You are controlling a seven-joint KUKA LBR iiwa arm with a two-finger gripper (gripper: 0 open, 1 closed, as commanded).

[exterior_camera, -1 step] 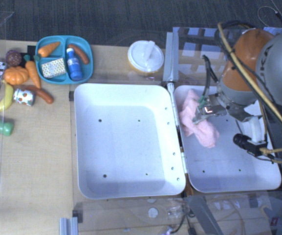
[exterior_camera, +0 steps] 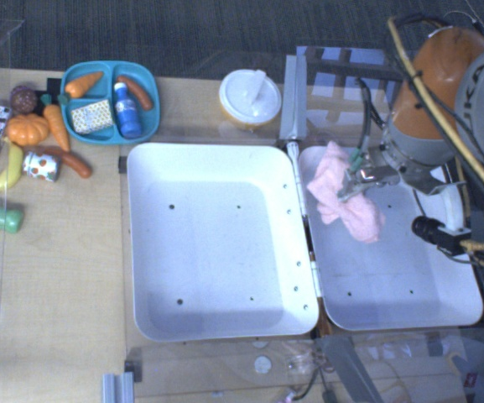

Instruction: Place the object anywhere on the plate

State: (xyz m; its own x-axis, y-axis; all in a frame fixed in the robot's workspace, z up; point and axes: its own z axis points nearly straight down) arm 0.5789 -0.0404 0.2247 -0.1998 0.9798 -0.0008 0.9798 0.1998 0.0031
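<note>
End effector [exterior_camera: 355,177] sits over pink cloth [exterior_camera: 342,193] in right bin [exterior_camera: 409,300], apparently touching it; finger state cannot be told; left bin [exterior_camera: 216,309] alongside.

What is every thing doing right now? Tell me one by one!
pink cloth: crumpled, lying in the right bin
gripper: low over the pink cloth
right bin: holds the cloth
left bin: bare white floor
blue plate: on the bench, toy food in it
white lidded cup: upright, lid on
</note>
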